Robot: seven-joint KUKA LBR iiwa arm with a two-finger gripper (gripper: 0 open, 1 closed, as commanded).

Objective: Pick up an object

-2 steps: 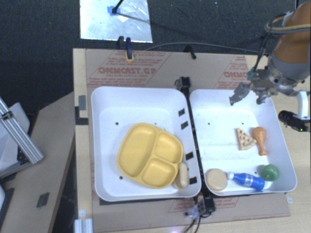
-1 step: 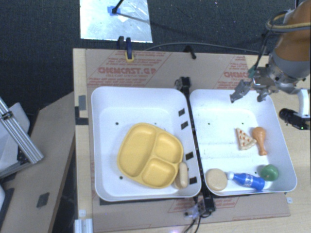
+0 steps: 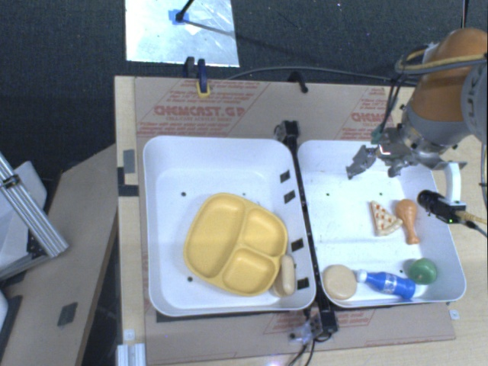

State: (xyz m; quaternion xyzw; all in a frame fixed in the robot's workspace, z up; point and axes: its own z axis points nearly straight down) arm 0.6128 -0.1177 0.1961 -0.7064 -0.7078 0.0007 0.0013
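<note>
My gripper (image 3: 377,166) hangs over the back of the right bin (image 3: 335,166), open, with nothing between its fingers. Below it and nearer the front lie a pizza slice (image 3: 385,218) and an orange drumstick (image 3: 408,218), side by side. Along the bin's front edge sit a tan round bun (image 3: 341,282), a blue bottle (image 3: 389,283) on its side and a green ball (image 3: 421,270). The gripper touches none of them.
The left bin (image 3: 175,174) holds a yellow divided plate (image 3: 236,242) with a beige oval piece (image 3: 286,274) against its right front edge. A black-clipped divider wall (image 3: 301,212) runs between the bins. A shiny sheet (image 3: 179,21) lies beyond the bench.
</note>
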